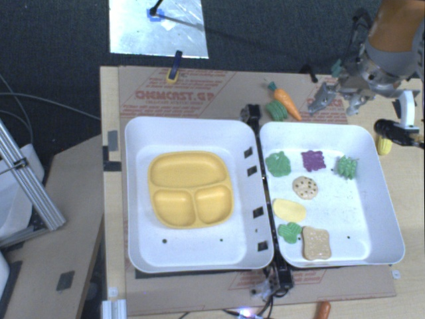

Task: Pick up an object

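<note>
Camera view: fingers (323, 98) spread apart, holding nothing, just beside the carrot (287, 101) outside the bins.

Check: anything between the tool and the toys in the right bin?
Nothing visible. The tool hangs over the cardboard just beyond the right bin's far rim, near the toy carrot. The purple piece, cookie and toast lie uncovered.

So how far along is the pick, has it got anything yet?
Nothing looks picked yet. The gripper hangs above the bench behind the right bin, with nothing between its fingers. The cookie, toast and purple piece lie in that bin. Descending, grasping and lifting are all left.
</note>
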{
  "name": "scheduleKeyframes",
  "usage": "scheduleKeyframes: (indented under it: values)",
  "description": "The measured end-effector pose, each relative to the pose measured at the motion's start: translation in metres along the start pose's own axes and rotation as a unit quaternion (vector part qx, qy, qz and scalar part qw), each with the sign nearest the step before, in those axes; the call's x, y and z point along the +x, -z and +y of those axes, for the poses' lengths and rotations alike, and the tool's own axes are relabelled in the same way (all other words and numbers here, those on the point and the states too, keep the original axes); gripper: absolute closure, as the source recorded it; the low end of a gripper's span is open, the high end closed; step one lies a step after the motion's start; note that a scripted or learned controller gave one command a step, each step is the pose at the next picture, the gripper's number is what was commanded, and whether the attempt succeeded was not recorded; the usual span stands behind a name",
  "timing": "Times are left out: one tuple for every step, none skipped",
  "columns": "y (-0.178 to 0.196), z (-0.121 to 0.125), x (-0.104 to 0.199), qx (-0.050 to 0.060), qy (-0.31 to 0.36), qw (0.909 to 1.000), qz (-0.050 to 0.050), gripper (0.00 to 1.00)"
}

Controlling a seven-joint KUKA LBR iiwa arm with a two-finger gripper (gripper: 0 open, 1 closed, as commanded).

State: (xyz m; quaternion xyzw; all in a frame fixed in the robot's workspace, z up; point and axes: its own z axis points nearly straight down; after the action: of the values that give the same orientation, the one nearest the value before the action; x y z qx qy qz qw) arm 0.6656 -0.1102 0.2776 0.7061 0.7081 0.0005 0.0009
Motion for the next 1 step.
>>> scheduleKeyframes:
  values:
    - [-0.1975, -0.0012, -0.0425, 0.006, -0.002, 1.0, 0.001, 0.0]
